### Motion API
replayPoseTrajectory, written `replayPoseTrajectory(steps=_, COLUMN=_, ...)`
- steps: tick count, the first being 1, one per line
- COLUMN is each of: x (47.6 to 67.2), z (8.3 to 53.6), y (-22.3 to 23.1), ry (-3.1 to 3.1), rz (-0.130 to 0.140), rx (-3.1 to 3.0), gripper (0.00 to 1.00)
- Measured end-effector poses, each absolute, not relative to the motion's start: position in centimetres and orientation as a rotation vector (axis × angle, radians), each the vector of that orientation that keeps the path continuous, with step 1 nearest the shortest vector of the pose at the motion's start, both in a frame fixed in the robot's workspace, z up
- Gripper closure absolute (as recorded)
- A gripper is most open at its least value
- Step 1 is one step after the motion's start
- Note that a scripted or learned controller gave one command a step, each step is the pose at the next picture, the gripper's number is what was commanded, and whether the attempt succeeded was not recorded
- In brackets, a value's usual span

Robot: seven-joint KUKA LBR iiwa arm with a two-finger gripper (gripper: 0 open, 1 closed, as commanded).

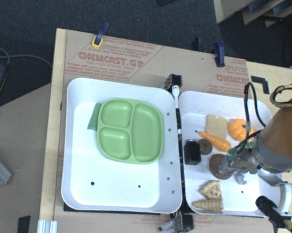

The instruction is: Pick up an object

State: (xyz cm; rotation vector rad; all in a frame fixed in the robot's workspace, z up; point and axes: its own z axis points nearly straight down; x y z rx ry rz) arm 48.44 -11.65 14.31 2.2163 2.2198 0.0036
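Camera view from above: two white bins are seen side by side on the table, so the right bin gets used as the landmark for everything else. Just to its left the left bin is found, with a green divided plate laid in its upper half. Inside the right bin a bunch of small stuff is scattered: a tan block near the far wall, an orange round thing beside it, and an orange carrot laid at a slant just below both. A black object is parked by the bin's left wall, with a small dark round piece touching or nearly touching it, hard to say which. A brown disc is partly covered near the bin's middle. Two pale shell-like pieces and are sat by the near wall.

The arm is brought in over the bin's right side and a good chunk of the bin is hidden by it. The gripper is lowered right beside the brown disc. How the jaws are set honestly can't be told, they're too blurred and tucked under the wrist, and nothing is seen held between them.
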Motion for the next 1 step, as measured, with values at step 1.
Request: replayPoseTrajectory(steps=1, x=48.61, z=20.49, y=-11.01, ry=2.219, rz=0.007, rx=2.215, gripper=1.0)
